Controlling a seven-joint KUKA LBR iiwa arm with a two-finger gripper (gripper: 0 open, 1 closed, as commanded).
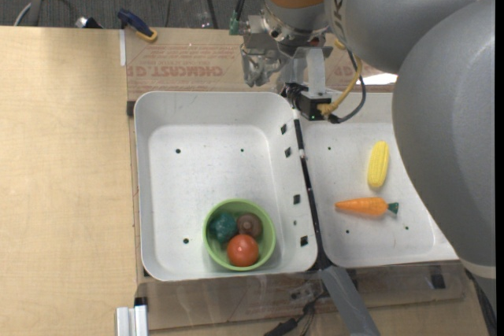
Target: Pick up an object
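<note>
My claw (260, 68) hangs at the left bin's (206, 97) far rim, and I cannot tell how open it is. The green bowl (209, 238) sits near; the corn (378, 164) and carrot (361, 207) lie right.

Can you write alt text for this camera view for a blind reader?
A grey robot arm's gripper hangs above the far rim of two white bins. The left bin holds a green bowl of three small items; the right bin holds a corn cob and a carrot.

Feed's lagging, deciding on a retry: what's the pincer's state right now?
Pincer: cannot be told from this view; it hangs over the far rim of the left shallow white plastic bin.
</note>
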